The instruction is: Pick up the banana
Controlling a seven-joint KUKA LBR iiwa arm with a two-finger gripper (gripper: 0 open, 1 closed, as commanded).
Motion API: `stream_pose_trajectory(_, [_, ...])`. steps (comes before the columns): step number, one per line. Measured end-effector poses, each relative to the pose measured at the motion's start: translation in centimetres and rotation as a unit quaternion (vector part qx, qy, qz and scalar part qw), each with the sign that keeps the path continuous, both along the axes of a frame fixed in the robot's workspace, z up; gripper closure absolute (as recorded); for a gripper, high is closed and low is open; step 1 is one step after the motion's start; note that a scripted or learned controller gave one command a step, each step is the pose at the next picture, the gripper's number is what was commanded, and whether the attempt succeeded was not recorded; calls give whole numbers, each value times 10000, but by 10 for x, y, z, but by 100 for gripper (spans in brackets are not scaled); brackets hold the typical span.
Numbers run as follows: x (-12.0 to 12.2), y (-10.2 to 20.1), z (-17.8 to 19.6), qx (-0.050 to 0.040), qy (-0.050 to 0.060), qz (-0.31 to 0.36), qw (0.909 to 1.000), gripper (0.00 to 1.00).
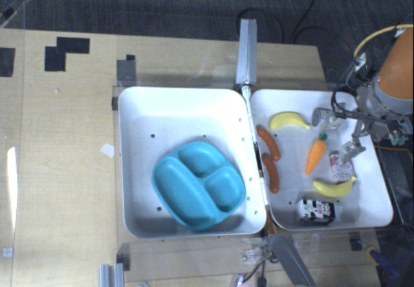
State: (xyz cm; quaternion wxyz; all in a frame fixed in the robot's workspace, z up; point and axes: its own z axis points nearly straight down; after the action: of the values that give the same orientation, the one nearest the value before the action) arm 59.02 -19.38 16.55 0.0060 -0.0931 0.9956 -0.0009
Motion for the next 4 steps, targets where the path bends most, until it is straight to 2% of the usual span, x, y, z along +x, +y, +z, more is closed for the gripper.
stream_pose_trajectory(1, [-32,-11,-55,-38,-123,138,9998,0])
stream_pose_trajectory(2, [-29,-11,-42,-53,-176,121,9998,100])
stream_pose_trajectory(3, [-29,-11,-42,-51,-175,120,9998,0])
stream_pose_trajectory(4, [-76,0,-66,-71,-143,433,9989,0])
